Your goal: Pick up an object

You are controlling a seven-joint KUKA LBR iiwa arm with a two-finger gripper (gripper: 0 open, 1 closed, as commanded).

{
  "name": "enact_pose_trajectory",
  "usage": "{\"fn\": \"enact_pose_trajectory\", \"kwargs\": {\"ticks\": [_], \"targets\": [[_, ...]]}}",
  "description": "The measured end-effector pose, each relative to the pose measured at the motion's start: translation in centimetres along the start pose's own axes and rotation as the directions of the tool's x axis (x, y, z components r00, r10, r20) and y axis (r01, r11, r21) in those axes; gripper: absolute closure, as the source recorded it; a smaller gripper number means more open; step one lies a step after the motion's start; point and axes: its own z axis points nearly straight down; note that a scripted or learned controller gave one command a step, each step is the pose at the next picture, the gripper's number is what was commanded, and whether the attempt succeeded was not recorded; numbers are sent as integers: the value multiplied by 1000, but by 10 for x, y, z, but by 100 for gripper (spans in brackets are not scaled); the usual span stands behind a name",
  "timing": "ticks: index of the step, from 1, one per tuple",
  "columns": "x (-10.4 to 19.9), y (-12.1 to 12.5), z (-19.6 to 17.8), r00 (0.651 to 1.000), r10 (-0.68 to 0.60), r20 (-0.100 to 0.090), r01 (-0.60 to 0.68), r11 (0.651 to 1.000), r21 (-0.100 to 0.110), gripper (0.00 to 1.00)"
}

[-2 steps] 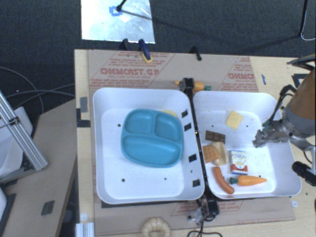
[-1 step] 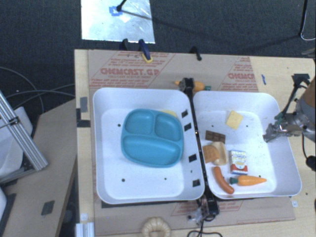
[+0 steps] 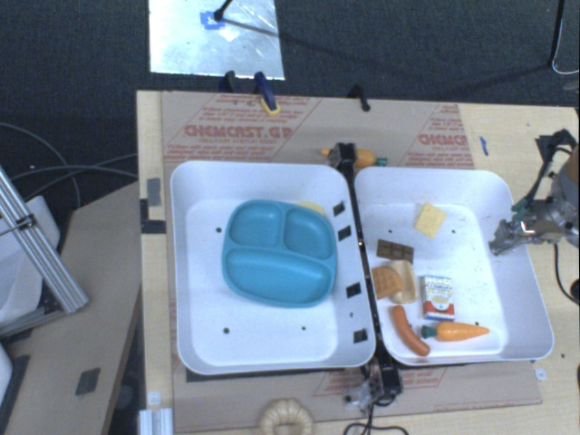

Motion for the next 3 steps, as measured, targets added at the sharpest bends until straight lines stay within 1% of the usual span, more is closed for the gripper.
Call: {"fn": "enact_pose_trajectory", "kwargs": {"ticks": [1,2,3], "targets": [[59,-5,7,1000,-4,-3,4,1000,3,100],[109,-3,14,1000,-5,-4,5,1000,3,100],[162,-7,20,1000,-6,-4,6,1000,3,100]]}}
